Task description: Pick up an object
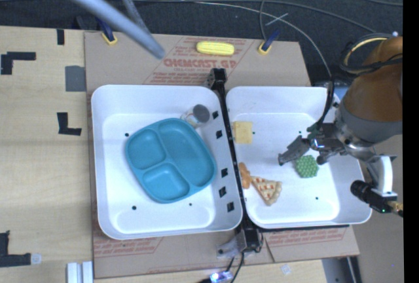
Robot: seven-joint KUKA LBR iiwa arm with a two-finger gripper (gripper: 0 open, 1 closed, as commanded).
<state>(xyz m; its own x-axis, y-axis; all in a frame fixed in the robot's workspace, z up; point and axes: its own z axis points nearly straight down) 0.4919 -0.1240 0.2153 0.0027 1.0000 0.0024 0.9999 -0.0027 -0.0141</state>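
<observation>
A grey-and-orange arm is reaching into the right bin (327, 209), its gripper (302, 152) hovering just above a green knobbly object (306, 166) lying on the bin floor; whether the jaws are apart or together cannot be told from this slant. The likely risk: the jaws are sitting slightly left of the green piece, so a descent here could be nudging it aside rather than straddling it. A waffle-like wedge (267, 189) and a pale yellow square (243, 132) are lying well apart from the target.
</observation>
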